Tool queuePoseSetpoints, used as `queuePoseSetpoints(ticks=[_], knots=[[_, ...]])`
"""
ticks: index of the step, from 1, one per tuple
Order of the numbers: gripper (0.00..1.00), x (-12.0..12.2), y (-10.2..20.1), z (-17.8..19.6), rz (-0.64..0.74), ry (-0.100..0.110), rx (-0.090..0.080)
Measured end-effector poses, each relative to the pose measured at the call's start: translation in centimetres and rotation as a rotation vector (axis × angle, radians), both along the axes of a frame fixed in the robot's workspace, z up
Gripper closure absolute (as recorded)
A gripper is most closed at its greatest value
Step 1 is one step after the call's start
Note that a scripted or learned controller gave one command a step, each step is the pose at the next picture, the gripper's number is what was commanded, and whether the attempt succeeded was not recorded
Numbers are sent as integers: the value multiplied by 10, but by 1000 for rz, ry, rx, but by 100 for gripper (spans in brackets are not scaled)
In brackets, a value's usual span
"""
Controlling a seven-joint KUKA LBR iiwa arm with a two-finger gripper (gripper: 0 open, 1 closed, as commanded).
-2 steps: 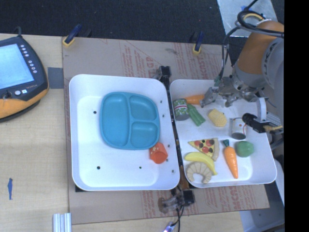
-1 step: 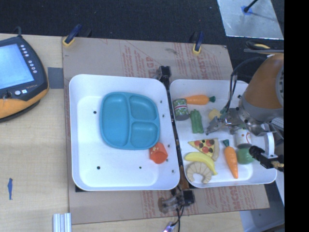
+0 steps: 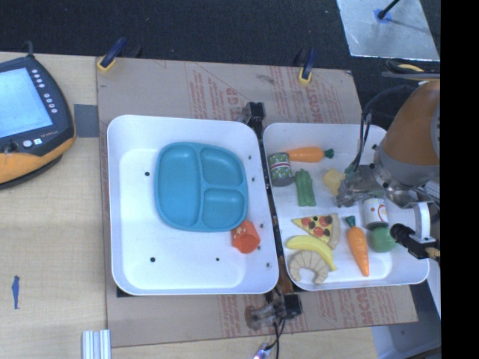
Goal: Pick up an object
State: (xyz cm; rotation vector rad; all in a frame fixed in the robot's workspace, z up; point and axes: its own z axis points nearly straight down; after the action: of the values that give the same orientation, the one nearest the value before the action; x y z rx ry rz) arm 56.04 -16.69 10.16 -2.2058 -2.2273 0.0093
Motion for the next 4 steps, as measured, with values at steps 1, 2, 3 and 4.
queuePoseSetpoints(ticks=[1,2,3,4], knots=[[0,0,0,0,0,0,0],[0,95,24,-10,-5,-2,0],[100,95,23,0,-2,2,1],[0,95,23,0,-1,2,1]])
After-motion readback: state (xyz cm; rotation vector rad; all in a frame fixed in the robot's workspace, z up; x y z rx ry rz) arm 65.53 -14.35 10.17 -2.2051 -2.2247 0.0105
